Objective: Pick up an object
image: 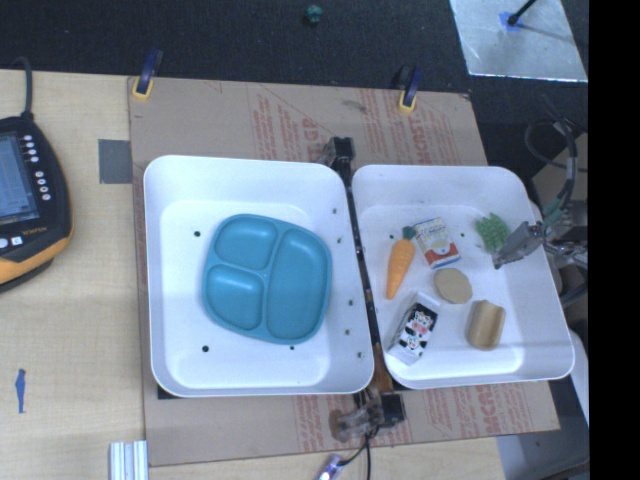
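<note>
1. Two shallow white bins stand side by side on a sheet of cardboard (300, 108) that covers the worktop (70, 348).
2. The left bin (170, 268) holds a blue divided plate (267, 278), which lies in the middle of it with three compartments facing up.
3. The right bin (520, 358) holds the small things for picking.
4. An orange toy carrot (399, 267) lies near the left wall of this bin, its green top pointing to the far edge.
5. Just beside the carrot, toward the right, there is a small white and red carton (437, 242).
6. A green leafy piece (491, 230) lies near the far right corner of the bin.
7. A round tan disc (452, 286) is near the middle, and a tan cylinder (485, 324) lies close to it, nearer to the front right corner.
8. A small black and white carton (417, 329) rests near the front left corner, tilted.
9. The hand (516, 245) is low over the right edge of the right bin, just beside the green leafy piece; its fingers seem a little apart, and nothing is between them.
10. A teach pendant (25, 203) lies at the left edge of the worktop.
</note>
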Robot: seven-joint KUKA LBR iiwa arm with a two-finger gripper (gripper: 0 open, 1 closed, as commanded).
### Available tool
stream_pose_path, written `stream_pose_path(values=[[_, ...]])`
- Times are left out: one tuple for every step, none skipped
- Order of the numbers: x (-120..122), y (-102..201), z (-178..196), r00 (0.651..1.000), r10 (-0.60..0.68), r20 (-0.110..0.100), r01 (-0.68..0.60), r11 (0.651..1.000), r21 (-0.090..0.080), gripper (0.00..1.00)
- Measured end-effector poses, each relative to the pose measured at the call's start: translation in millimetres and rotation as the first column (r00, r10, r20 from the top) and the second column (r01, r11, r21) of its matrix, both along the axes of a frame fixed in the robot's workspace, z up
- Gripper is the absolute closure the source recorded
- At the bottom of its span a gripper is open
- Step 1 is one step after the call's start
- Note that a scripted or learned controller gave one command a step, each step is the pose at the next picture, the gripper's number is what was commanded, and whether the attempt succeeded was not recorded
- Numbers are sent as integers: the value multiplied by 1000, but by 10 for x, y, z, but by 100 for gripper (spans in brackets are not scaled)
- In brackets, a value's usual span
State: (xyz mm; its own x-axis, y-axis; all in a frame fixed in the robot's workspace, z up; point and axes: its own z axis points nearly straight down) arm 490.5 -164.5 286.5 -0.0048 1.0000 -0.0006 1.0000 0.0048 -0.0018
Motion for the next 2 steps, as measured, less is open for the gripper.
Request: stream_pose_path(values=[[251, 692, -1386, 1000, 2, -5, -2, 1000, 1, 0], [1113, 633, -1911, 1000, 1, 7, -1, 1000, -3, 0]])
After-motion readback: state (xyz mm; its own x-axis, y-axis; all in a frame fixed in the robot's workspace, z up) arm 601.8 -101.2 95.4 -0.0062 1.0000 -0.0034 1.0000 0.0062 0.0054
